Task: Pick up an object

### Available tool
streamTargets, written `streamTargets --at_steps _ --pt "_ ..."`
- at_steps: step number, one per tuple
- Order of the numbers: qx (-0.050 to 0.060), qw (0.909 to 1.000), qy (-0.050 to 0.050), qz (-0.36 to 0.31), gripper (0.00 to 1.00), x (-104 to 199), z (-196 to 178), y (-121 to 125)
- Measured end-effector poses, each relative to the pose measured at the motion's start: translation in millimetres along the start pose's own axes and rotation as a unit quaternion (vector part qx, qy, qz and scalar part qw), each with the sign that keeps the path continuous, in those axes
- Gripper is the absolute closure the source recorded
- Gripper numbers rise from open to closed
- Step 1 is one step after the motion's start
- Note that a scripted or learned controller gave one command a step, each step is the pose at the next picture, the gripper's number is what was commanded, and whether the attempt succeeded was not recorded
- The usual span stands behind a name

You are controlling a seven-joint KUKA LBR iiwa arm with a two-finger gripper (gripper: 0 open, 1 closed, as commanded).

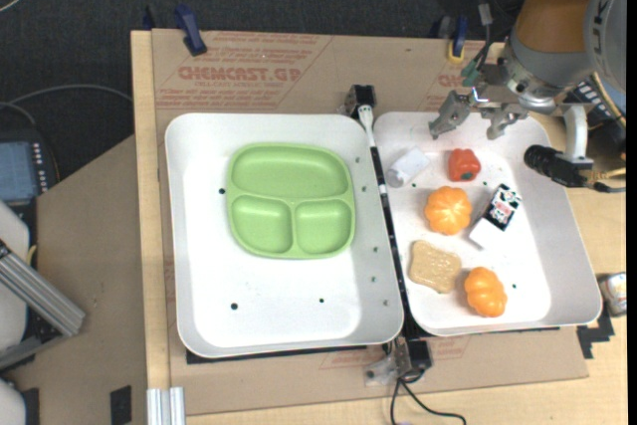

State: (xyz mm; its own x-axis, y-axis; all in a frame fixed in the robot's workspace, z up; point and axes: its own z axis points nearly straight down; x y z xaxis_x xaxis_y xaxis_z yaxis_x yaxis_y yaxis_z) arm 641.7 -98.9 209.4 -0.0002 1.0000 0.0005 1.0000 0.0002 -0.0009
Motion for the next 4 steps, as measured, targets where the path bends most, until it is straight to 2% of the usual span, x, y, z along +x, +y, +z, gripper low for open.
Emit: streamTargets --at_steps 1,2,3,4 --pt "0.006 1.0000 0.001 0.001 0.00 7.2 111.9 -34.1" --pt "0.000 1.0000 0.000 0.002 0.00 13.4 20.4 -138.4" --pt "0.000 1.0000 0.000 0.001 0.00 -13.5 128.7 -106.7" --pt "-0.003 1.0000 -0.001 -0.001 0.00 -0.8 124.5 -67.7"
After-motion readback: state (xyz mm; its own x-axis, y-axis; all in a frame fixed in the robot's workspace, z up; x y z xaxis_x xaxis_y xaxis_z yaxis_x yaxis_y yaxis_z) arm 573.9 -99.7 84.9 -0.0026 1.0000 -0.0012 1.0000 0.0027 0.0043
